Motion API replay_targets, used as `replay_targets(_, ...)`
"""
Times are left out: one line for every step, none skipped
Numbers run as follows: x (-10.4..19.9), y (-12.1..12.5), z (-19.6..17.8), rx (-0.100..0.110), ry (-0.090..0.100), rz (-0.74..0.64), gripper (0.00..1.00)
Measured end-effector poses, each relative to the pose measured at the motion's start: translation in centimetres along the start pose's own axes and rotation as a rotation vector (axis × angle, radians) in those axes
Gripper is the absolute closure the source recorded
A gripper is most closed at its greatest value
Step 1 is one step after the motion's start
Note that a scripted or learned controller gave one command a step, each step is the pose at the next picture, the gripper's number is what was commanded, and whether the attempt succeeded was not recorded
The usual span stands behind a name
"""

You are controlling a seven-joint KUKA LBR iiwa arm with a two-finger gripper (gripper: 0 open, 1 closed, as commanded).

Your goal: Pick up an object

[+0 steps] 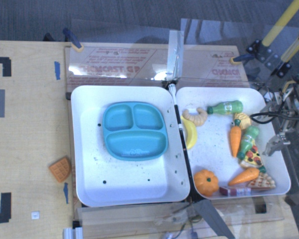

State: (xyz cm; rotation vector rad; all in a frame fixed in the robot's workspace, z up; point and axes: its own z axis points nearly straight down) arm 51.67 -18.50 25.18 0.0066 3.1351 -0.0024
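The right bin [209, 153] holds several toy foods. A green bottle [225, 107] lies at its back, with a tan pastry-like piece [196, 116] and a yellow banana [190, 134] by the left wall. An orange carrot [235, 139] and a green can [248, 139] lie along the right side, a pizza slice [252, 158] below them. Near the front sit a round orange fruit [207, 181], a second carrot [245, 175], a waffle-like wedge [262, 182] and a thin red tube [236, 191].
The left bin [84, 148] carries a blue divided plate [134, 131]. An orange waffle block [60, 169] lies on the wooden bench left of the bins. Black cables and metal fittings [281, 121] crowd the right bin's right rim. A clear screen [174, 54] stands behind both bins.
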Motion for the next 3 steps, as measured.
replay_targets(-2.2,1.9,15.4,0.001,-0.005,0.227,0.0)
replay_targets(-2.4,2.0,14.4,0.001,-0.008,0.224,1.0)
replay_targets(-3.7,8.3,0.1,-0.003,-0.011,0.358,1.0)
